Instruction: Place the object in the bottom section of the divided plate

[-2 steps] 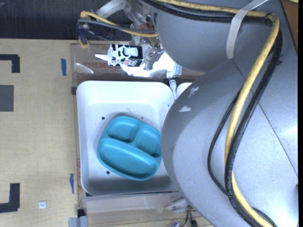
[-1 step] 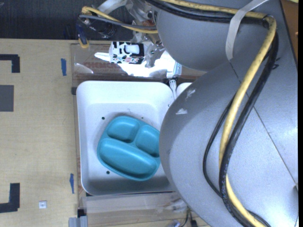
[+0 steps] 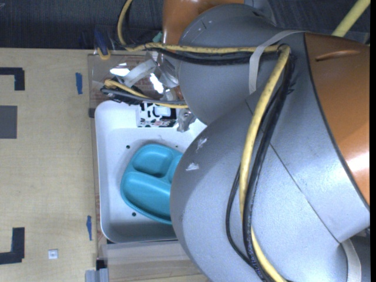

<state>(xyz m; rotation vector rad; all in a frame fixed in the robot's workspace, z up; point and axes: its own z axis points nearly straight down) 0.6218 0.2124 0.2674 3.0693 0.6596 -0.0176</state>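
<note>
Right next to your gripper point(image 3: 151, 81), on the side toward the lower edge of the camera view, the blue divided plate point(image 3: 147, 184) sits on the floor of the white bin point(image 3: 108, 157). It lies flat with its hollows facing up, which makes sense, since that's the only way it can take a drop-in. I can make out a smaller hollow on the side nearer the gripper and a bigger one on the side away from it. My guess is the bigger one is the "bottom section" you're after. Both look bare as far as they show, so I'd call the placing not done yet.

As for the object itself, honestly I can't pick it out. The gripper is up by the bin's top end among some shiny bits, and I can't tell if it's open, closed or clamped on anything, so don't assume a grasp.

Pose-wise, your arm point(image 3: 264, 157) comes in from the right and folds hard over the bin. Its big grey link covers the right part of the plate, and the orange band point(image 3: 200, 4) sits up behind the gripper. The wrist seems aimed down at the bin's top end, short of the plate. If it does carry something, my read is it needs to shift over the far hollow before letting go.
</note>
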